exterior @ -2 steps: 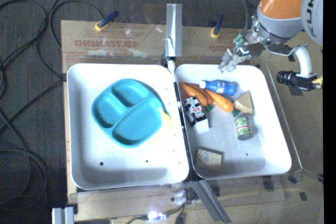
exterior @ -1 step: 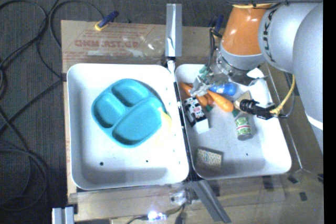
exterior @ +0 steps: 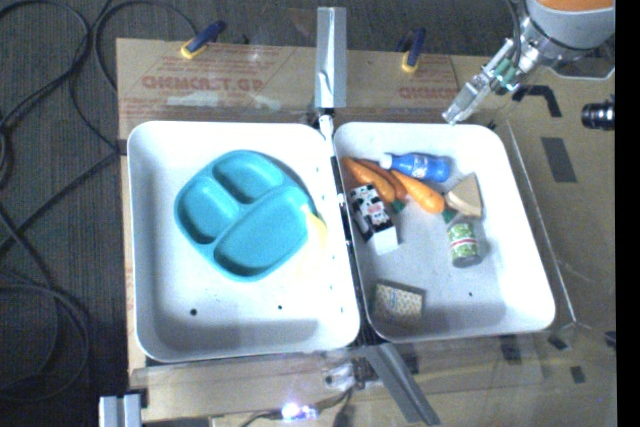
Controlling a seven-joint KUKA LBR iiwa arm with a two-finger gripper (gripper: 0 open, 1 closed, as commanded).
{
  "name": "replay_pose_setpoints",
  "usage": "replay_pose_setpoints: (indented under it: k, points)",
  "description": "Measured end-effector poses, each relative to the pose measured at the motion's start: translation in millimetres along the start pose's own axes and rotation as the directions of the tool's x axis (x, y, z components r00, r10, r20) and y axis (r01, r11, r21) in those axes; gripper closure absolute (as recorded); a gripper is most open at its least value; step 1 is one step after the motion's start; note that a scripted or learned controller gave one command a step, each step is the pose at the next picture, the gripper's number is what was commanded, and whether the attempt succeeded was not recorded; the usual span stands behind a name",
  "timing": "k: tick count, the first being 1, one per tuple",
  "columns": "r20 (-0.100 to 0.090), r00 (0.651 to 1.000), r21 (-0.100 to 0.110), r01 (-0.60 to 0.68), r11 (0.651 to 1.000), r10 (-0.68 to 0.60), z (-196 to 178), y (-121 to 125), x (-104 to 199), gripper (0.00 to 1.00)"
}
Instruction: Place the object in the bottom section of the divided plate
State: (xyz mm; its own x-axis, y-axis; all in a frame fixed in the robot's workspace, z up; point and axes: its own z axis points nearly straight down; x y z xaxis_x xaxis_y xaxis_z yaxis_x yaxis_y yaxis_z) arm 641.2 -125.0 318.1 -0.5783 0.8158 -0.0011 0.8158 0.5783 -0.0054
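Observation:
A blue divided plate (exterior: pixel 245 213) lies in the left bin (exterior: pixel 160 305), its large bottom section (exterior: pixel 262 237) bare, with two smaller sections above it. The loose objects lie in the right bin (exterior: pixel 520 300): a blue and white bottle (exterior: pixel 418 165), two orange carrots (exterior: pixel 372 177) (exterior: pixel 420 193), a black and white box (exterior: pixel 372 213), a tan wedge (exterior: pixel 465 197), a green can (exterior: pixel 462 241) and a patterned pad (exterior: pixel 398 300). My gripper (exterior: pixel 462 107) hangs above the right bin's far edge, pointing down-left, apart from all the objects, with nothing seen in it.
A yellow scrap (exterior: pixel 318 225) pokes out at the plate's right rim. A metal post (exterior: pixel 330 65) stands behind the seam between the bins. Two blue and yellow clamps (exterior: pixel 202 38) (exterior: pixel 410 52) hold the cardboard at the back. Cables lie on the floor to the left.

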Motion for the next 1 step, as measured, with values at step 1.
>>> replay_pose_setpoints:
  k: [1]
  points:
    - [-0.002,1.0,-0.002,0.029,1.0,-0.029,-98.0,12.7,-30.5,1.0]
